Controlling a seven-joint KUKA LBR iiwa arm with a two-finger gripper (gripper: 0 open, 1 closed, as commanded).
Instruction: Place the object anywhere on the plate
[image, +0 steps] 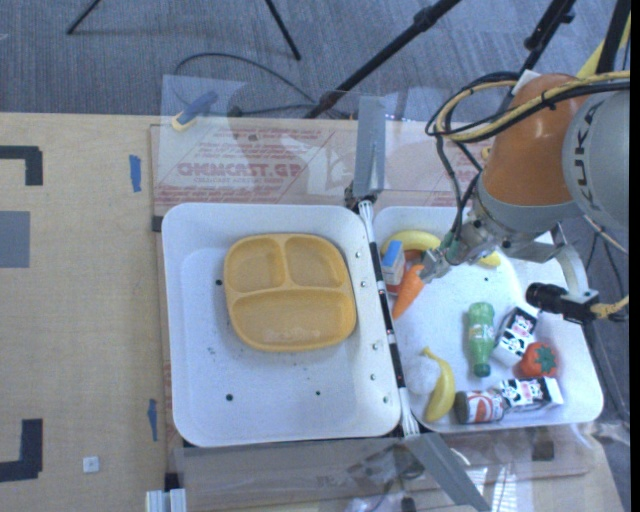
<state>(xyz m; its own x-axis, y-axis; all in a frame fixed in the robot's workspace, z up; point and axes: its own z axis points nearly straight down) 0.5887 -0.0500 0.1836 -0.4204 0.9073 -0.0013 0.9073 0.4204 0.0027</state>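
While arm leans in from right, pincer (437, 262) hovers over carrot (407, 289); can't tell open/closed.

Your plate (290, 292) is a yellow-orange tray with three compartments, two smaller ones at the far side and one wide one nearer you, lying flat in the left bin, well to the left of the gripper (440, 258) and across the divider from it. Directly beside the gripper, just to its lower left, you have an orange carrot (407, 288) lying at a slant along the right bin's left wall. A yellow banana (415, 240) sits just above and left of the gripper, and a second banana (441, 386) lies well below it, near the bin's front edge.
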